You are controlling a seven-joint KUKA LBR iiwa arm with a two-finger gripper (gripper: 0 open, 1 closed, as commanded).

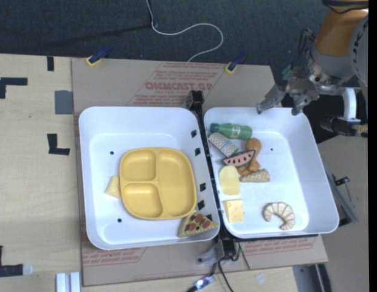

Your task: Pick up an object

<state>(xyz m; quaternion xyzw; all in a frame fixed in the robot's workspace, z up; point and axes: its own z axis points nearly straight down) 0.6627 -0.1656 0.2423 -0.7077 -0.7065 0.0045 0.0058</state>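
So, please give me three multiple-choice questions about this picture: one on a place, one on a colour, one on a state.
1. Where does the pizza slice lie?
A. left bin
B. right bin
C. on the tray

2. What colour is the divided tray?
A. green
B. yellow
C. red

3. How does the gripper stand?
A. shut on the bottle
B. shut on the croissant
C. open, holding nothing

Key: 1 A, it lies in the left bin's near corner; 2 B, the tray is yellow; 3 C, the fingers are spread above the right bin's far edge.
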